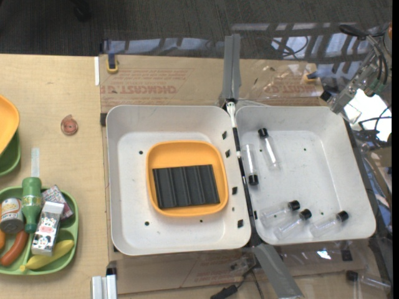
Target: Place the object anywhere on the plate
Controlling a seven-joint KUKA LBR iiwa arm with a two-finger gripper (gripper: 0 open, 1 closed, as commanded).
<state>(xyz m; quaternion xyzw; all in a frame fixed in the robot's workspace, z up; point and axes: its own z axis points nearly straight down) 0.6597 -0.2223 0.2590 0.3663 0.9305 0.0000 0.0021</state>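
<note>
An orange plate lies in the left white bin. A dark grey ribbed slab rests flat on the plate, covering its front half. In the right white bin lie several clear vials with black caps: one near the back, one along the left wall, and others near the front. My gripper hovers at the far right, above the back right corner of the right bin and well away from the plate and the vials.
A metal divider stands between the bins at the back. On the wooden table to the left sit a green tray of toy food and a yellow bowl. Cables and clutter crowd the right edge.
</note>
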